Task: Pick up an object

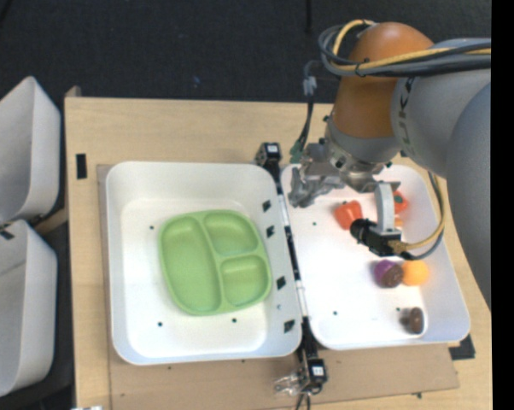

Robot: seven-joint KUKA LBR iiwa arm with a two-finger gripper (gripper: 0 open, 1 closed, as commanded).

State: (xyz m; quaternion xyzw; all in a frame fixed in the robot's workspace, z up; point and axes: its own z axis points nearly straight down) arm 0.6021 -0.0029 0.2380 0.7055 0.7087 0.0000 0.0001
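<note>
Gripper sits at the upper-left corner of the right bin, close against the ridge where the 2 bins meet. Whether it is open or closed I cannot tell, as the view from above gives only a tangle of grey metal there. Nothing shows caught in it.

5 small things lie in the right bin. An orange piece rests on the white floor just to the right of the gripper and apart from it. A red-and-green piece lies farther right, near the bin's far wall and partly hidden by the robot's own gear. Lower down, a purple object and a yellow-orange ball lie side by side, touching or very nearly so. A brown object lies alone near the bin's lower-right corner.

The left bin holds 1 thing: a pale green plate with 3 compartments, lying flat near the middle. Both bins rest on a light wooden bench.
</note>
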